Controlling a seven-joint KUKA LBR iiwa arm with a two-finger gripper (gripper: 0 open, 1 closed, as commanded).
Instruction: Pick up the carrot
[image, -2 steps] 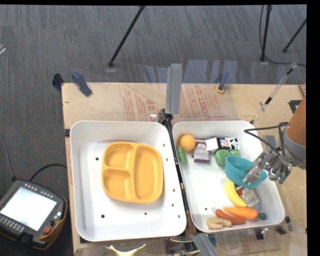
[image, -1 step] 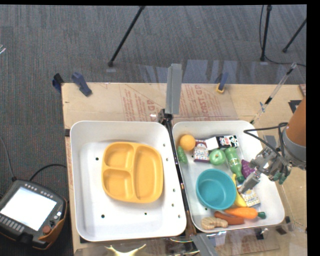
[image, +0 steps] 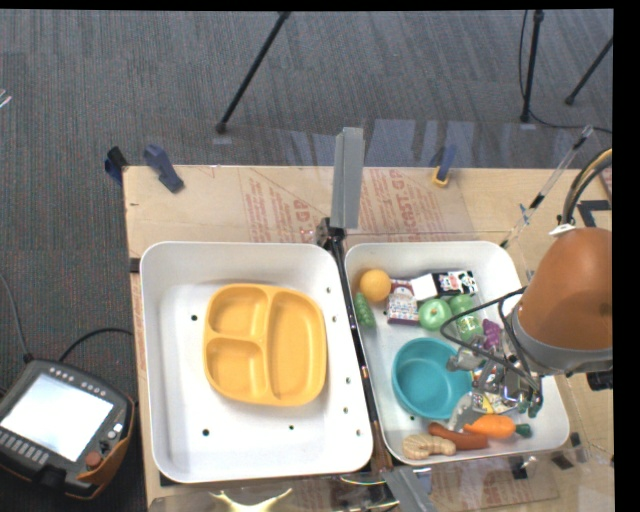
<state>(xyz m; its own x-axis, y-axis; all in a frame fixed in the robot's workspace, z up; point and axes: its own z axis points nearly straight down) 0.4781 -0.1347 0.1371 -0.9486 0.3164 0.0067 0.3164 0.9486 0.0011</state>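
Jaws: state unreadable, gripper (image: 503, 388) lost in cable clutter, hovering just above carrot (image: 490, 427). Carrot lies at 5 o'clock in right bin (image: 512, 262), not yet lifted; grasp and lift remain. Same bin: teal bowl (image: 428, 378), yellow ball (image: 375, 285), green apple (image: 434, 314). Left bin (image: 170, 268): yellow divided plate (image: 266, 343).

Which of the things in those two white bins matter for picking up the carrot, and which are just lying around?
For the job:
orange toy carrot with green top
gripper

Lying about:
yellow plastic divided plate
teal plastic bowl
round yellow-orange fruit
green toy apple
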